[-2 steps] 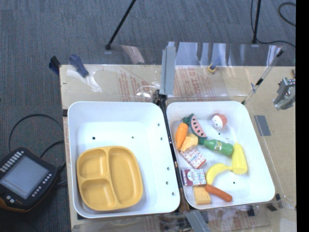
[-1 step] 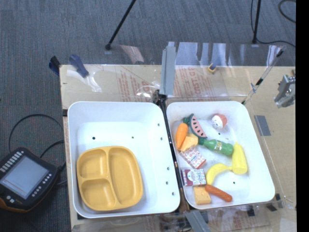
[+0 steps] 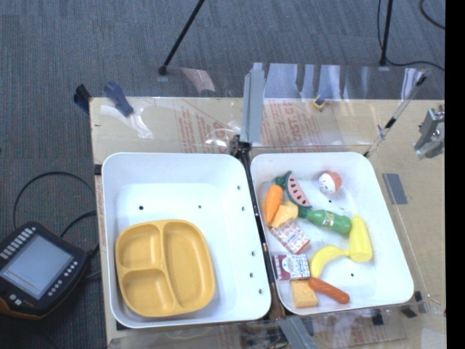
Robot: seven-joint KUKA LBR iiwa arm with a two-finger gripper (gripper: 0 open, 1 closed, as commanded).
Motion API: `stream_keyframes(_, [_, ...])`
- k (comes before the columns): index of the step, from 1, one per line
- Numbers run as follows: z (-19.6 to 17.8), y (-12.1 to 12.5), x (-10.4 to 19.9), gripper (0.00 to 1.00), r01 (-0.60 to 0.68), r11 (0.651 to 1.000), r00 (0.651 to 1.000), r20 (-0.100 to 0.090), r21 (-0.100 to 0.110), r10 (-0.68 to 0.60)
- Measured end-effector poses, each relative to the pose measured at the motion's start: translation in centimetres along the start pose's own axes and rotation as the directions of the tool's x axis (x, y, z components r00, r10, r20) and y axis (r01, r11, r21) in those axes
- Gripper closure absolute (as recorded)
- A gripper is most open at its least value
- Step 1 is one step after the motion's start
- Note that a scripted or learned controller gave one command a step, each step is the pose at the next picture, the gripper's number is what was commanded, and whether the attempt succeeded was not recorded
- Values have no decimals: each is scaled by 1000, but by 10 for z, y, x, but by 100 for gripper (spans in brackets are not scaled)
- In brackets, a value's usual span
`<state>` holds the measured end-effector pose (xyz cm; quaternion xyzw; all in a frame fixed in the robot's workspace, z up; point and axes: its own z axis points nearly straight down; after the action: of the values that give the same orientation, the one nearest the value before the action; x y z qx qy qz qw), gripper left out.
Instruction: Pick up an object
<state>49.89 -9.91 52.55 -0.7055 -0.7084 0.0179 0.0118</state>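
Observation:
The right bin point(image 3: 378, 195) holds several toy foods. Among them are a carrot point(image 3: 272, 202), a watermelon slice point(image 3: 296, 189), a red and white ball point(image 3: 330, 182), a green bottle point(image 3: 327, 220), a yellow corn cob point(image 3: 360, 240), a banana point(image 3: 325, 258) and an orange sausage point(image 3: 328, 290). A maroon carton point(image 3: 291, 267), a red and white packet point(image 3: 290, 236) and an orange block point(image 3: 304, 294) lie near its left wall. My gripper point(image 3: 430, 133) is a grey piece at the far right edge, beyond the right bin's back right corner and well away from every object.
The left bin point(image 3: 145, 173) holds a yellow divided plate point(image 3: 166, 267) at its front. A clear plastic screen point(image 3: 327, 86) stands behind the bins. A teach pendant point(image 3: 36, 267) lies on the floor at the left. A blue item point(image 3: 116, 97) rests at the bench's back left.

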Motion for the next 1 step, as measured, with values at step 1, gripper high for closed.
stream_keyframes(1, [93,-4,10,100,90,995,996,-6,-32,-90])
